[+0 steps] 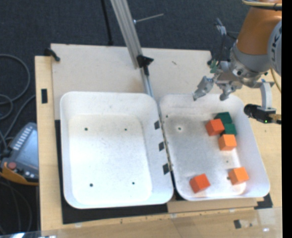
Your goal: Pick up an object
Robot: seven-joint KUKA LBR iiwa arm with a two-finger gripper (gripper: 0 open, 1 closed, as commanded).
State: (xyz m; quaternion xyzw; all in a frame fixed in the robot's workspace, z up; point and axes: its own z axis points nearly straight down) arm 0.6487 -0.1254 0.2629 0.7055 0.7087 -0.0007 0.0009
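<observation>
My gripper (212,92) hangs over the far edge of the right bin (185,148), its two fingers spread apart with nothing between them. Below and to its right a red-orange block (214,127) leans against two dark green blocks (226,123). An orange block (227,142) sits just in front of those. Nearer the front of the bin lie a red-orange block (200,183) and an orange block (238,175).
The left bin (111,150) stands beside the right one, with small clips along their shared edge. A slanted aluminium post (128,29) rises behind the bins. Cables and a handheld pendant (19,152) lie on the floor at the left.
</observation>
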